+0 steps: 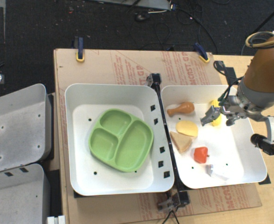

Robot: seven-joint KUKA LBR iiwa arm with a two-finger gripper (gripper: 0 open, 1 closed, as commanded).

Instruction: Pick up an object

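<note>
Pincer [219,115] over a yellow toy [215,120] (right bin [249,171]).

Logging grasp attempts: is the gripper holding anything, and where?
Cannot be told: the gripper sits over a yellow object in the right bin, hiding any hold.

Even, bright overhead light. The white bins [76,101] are close to overexposed, with soft short shadows beneath the objects. The upper frame's dark floor [29,17] stays dim. Focus is sharp throughout.

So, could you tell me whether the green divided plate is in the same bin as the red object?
No, the green divided plate lies alone in the left bin, while the red object sits in the right bin.
</note>
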